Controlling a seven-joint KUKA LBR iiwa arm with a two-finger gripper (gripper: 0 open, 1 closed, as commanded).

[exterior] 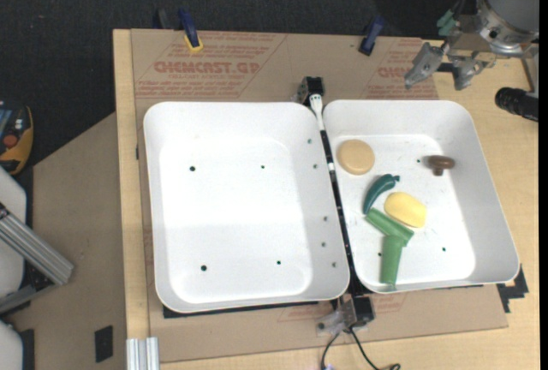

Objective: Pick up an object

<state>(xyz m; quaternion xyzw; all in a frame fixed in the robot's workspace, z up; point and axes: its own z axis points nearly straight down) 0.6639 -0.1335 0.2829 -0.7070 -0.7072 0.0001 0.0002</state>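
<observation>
Bench: brown board (257,60) with red lettering, clamped at its far edge by two blue clips, carries both bins.
Left bin (171,188): white, shallow; bare floor with a few dark dots.
Right bin (488,188): white, shallow, touching the left bin along the middle seam; holds every loose object.
Tan disc (355,157): round, flat, lies in the far left part of the right bin, close to the seam.
Brown piece (440,163): small, dark, lies right of the disc, well apart from it.
Yellow lump (404,210): rounded, mid-bin, rests against the green objects.
Dark green curved piece (379,190): just left of the yellow lump, touching or nearly so.
Light green handle-shaped object (391,247): runs from beneath the yellow lump toward the near rim.
Arm: enters upper right; orange band visible above the wrist.
Gripper (438,73): hangs over the board beyond the right bin's far rim, fingers spread apart, nothing between them, well clear of all objects.
</observation>
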